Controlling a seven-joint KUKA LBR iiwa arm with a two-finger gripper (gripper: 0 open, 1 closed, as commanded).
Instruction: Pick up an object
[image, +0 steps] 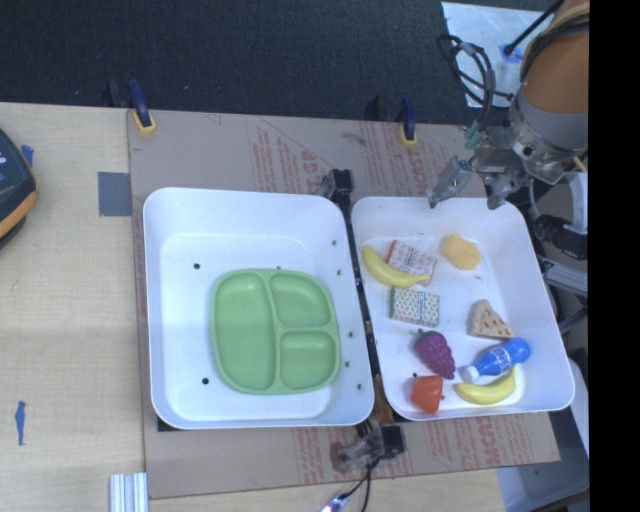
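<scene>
"Two shallow white bins sit side by side; what does each hold?"

"A pale green divided plastic plate (274, 330) lies in the left bin (165, 300). Toy food is strewn over the right bin (535, 260): two yellow bananas (388, 268), purple grapes (434, 351), a blue bottle (497, 358) (lying near the front)."

"And the arm?"

"Its two-finger gripper (468, 192) hangs over that bin's far edge, fingers spread apart, nothing between them."

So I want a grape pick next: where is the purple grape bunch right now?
In the camera view, the grape bunch lies in the right bin, toward its near left part, just above the red pepper and below the small box.
</scene>
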